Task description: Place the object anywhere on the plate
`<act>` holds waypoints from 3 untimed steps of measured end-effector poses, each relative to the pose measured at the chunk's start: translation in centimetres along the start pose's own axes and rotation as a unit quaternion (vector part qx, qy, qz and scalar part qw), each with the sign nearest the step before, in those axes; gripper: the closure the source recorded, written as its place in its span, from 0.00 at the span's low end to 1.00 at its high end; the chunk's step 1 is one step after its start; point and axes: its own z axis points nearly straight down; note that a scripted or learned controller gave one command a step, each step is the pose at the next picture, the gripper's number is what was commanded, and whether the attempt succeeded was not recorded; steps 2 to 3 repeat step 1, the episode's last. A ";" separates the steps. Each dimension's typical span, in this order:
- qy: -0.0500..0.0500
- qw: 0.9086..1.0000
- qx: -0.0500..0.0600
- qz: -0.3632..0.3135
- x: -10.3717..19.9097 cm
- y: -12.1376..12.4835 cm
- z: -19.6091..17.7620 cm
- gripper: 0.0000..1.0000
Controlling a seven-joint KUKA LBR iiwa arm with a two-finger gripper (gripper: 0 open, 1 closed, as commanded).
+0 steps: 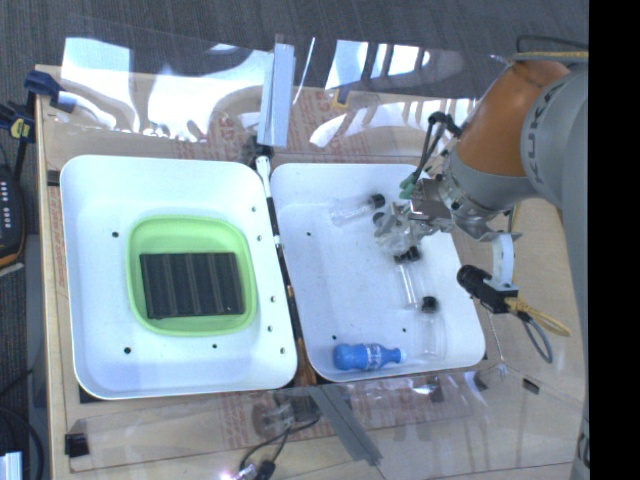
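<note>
Gripper hovers low over clear vials, well right of the plate; we cannot tell its opening or any hold. We judge nothing placed: bottle lies right of the plate.

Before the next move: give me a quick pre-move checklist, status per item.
1. Plate in place: ok. The green plate sits in the left bin, with a dark ribbed insert at its centre.
2. Objects available: ok. A blue bottle lies near the front wall of the right bin; clear vials with dark caps lie further back.
3. Gripper position: ok. The gripper is over the right bin, among the vials.
4. Object in grasp: cannot tell.
5. Anything on the plate yet: not ok, just the insert.
6. Bin divider on the way to the plate: cannot tell clearance.
</note>
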 end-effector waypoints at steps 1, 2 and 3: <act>0.000 1.000 0.000 0.000 0.0 0.0 0.0 0.00; 0.000 1.000 0.000 0.000 0.0 0.0 0.0 0.00; 0.000 1.000 0.000 0.000 0.0 0.0 0.0 0.00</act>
